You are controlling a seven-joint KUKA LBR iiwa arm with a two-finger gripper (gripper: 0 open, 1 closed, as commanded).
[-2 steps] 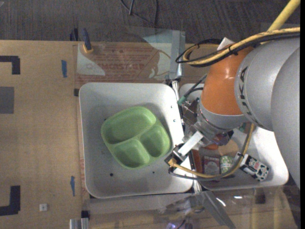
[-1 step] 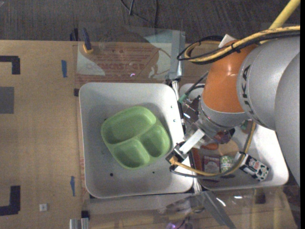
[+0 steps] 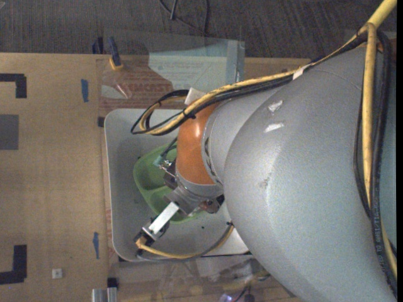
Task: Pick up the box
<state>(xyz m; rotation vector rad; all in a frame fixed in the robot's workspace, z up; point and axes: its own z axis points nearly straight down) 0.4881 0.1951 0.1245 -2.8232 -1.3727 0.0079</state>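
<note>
Starting at the left, the worktop (image 3: 50,168) lies bare except for black corner marks and a few strips of blue tape (image 3: 85,91). Just right of it sits a white bin (image 3: 116,187). In the bin is a green thing (image 3: 146,180) with a raised rim, partly tucked under the wrist. I cannot tell whether this is the box; if it is not, the box must lie somewhere beneath the arm. Over the green thing hangs the orange band (image 3: 189,150) of the arm (image 3: 302,187), pointed down into the bin. The jaws are therefore under the wrist, away from the camera, and I cannot tell whether they are spread, pressed together or pinching anything.

As I judge it, the chief risk is a poor grip. If the jaws catch only the rim of the green thing, it could tip or slip out on the lift. A descent slightly off centre could instead shove it against the bin wall on the left. If the green thing is not the box, the arm may come away with the wrong item.

The grey bulk of the arm covers the right half of the bin and everything further right. Near the top, a clear sheet (image 3: 189,65) throws glare, so what lies under it is hard to make out.
</note>
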